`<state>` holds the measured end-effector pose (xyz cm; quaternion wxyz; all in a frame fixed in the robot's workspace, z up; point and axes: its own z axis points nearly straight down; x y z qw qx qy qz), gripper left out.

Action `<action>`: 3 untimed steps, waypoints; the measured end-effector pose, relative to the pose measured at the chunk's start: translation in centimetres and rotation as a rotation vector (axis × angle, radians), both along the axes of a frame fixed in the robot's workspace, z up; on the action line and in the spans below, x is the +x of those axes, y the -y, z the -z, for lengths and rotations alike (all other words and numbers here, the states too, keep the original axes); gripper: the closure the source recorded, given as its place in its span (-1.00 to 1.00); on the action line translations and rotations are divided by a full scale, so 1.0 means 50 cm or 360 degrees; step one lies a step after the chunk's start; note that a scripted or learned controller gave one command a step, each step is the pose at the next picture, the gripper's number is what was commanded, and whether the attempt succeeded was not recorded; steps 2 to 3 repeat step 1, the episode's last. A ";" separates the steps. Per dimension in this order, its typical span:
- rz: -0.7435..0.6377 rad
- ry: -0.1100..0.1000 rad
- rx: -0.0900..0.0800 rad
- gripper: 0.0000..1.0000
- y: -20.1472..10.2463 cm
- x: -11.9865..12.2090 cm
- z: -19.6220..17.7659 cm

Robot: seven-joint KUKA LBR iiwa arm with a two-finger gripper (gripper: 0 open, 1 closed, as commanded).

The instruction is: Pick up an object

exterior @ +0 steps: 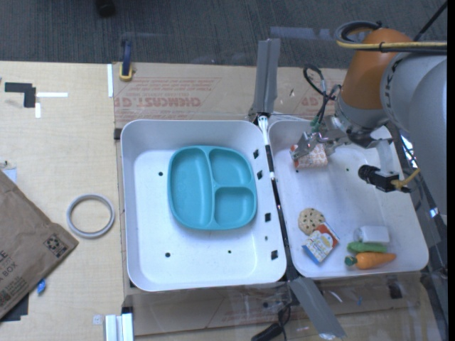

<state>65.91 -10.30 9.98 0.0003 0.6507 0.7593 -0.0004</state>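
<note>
My gripper (307, 146) hangs low over the back left part of the right bin (419, 222). A small pinkish-white object (313, 159) lies right under and against it; whether it is gripped I cannot tell. Nearer the front of that bin lie a round cookie (308, 221), a small colourful carton (320, 246), a white block (373, 234), a green vegetable (367, 247) and an orange carrot (374, 259).
The left bin (142, 212) bears a teal divided plate (212, 188). On the bench to the left lie a grey tape ring (90, 214) and a brown cardboard box (25, 240). The grey arm (419, 91) with its orange band (370, 77) covers the right bin's back right.
</note>
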 end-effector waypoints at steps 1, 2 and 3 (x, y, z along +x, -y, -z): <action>0.0239 -0.0003 -0.0001 1.00 -0.095 0.000 -0.181; 0.0239 -0.0003 -0.0001 1.00 -0.095 0.000 -0.181; 0.0239 -0.0003 -0.0001 1.00 -0.095 0.000 -0.181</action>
